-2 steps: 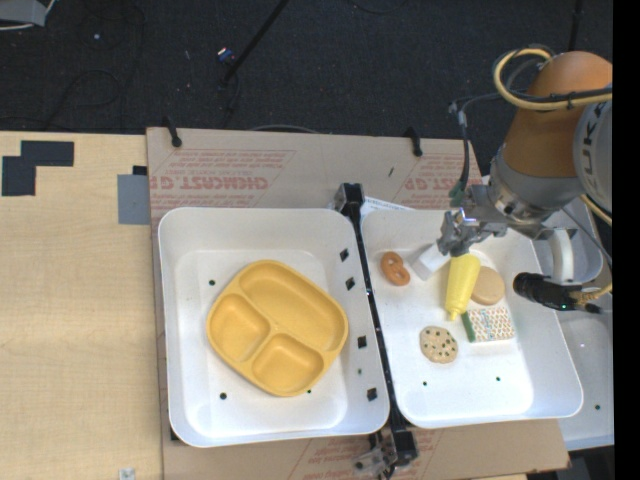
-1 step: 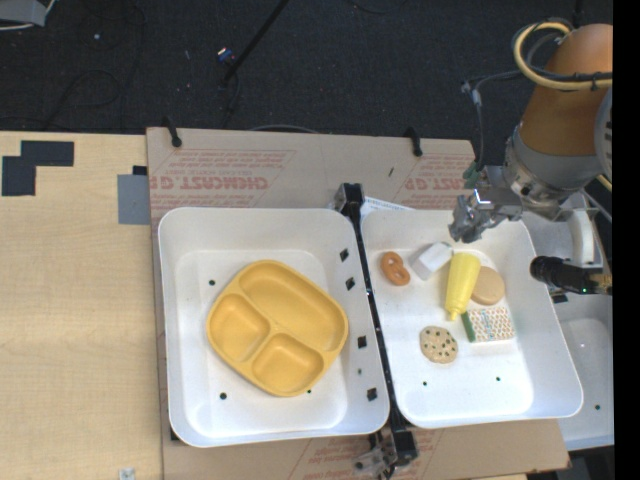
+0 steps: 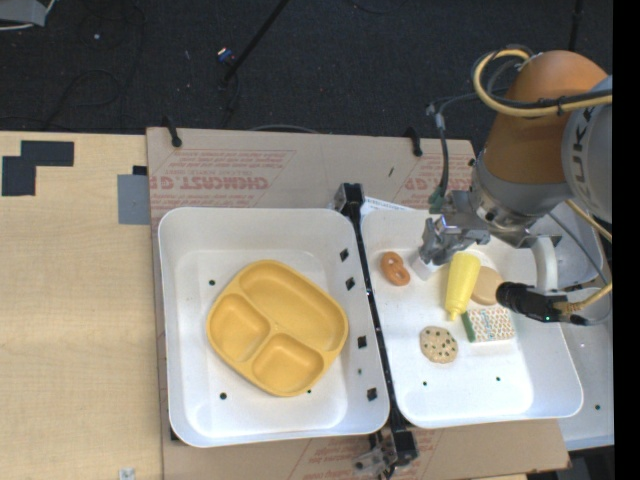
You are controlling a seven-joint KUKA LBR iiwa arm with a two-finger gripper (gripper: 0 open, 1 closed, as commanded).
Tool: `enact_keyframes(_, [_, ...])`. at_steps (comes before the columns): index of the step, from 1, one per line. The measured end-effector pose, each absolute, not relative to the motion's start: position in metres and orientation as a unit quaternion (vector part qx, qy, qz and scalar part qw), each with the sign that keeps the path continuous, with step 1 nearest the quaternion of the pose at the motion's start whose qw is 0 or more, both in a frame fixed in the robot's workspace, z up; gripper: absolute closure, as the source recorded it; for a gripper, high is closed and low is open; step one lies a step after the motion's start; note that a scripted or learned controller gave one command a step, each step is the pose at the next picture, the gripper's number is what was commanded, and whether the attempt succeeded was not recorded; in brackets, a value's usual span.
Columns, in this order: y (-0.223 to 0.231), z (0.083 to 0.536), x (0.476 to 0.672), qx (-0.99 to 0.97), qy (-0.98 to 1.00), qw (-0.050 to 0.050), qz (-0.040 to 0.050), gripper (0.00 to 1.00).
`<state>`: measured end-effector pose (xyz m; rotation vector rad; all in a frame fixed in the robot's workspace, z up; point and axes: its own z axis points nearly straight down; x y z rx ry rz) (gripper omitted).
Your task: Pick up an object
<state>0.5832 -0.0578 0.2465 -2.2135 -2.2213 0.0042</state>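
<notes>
Well away from the gripper [image 3: 440,240], on its far left, the left bin [image 3: 190,268] is holding a yellow divided tray [image 3: 277,326], lying flat with its three compartments facing up; it is sitting apart from the working side, so it is probably not the arm's concern at this point; a black divider [image 3: 365,308] is running between the two bins, clipping their walls together. Moving toward the tool, the right bin [image 3: 500,393] is carrying the candidates for picking: a small orange-brown piece, perhaps a toy pastry [image 3: 395,269], is lying just left of and slightly below the gripper; a chocolate-chip cookie [image 3: 438,344] is resting further below it, nearer the front wall. The gripper itself is hanging low over the bin's back half, close above the floor, with the top end of a yellow bottle [image 3: 462,284] lying just beside and below it; the slanted view and the dark metal are hiding the tips, so whether it is spread or closed I cannot tell, and nothing is visibly caught in it. Right of the bottle a tan rounded piece [image 3: 486,286] is touching it, and a patterned sponge-like block [image 3: 490,324] is lying just below that; these things are crowding together, which is likely making a clean grasp harder. The bottle looks the nearest target, judging by where the tool is hanging.
</notes>
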Motion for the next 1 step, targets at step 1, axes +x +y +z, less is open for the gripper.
enact_keyframes(1, [-0.0183,0.245,0.5661,-0.706,-0.709,0.003,0.0014,1.0])
